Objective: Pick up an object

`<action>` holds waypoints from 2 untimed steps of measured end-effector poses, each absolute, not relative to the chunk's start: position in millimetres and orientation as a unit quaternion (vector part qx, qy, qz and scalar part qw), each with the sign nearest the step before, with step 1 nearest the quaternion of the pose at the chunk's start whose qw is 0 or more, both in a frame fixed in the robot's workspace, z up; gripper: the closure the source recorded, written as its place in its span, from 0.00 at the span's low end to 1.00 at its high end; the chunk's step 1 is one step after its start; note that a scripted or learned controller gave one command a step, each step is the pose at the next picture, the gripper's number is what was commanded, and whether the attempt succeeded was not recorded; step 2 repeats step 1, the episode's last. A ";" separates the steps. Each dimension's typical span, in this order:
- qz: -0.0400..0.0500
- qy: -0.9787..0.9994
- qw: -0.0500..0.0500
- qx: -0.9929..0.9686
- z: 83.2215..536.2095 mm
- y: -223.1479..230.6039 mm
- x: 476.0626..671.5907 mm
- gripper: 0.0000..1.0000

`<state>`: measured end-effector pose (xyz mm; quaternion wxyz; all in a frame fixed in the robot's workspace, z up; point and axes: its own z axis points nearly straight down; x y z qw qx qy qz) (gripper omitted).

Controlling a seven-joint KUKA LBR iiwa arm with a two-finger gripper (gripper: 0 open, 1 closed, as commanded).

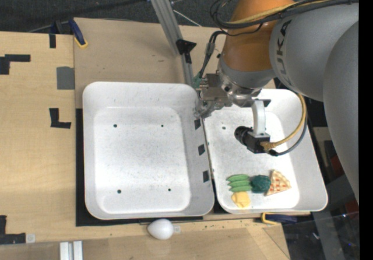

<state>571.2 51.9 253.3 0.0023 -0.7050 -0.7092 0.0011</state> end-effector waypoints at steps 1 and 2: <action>0.002 -0.709 0.002 -0.705 235.9 92.1 536.8 1.00; 0.002 -0.709 0.002 -0.705 235.9 92.1 536.8 1.00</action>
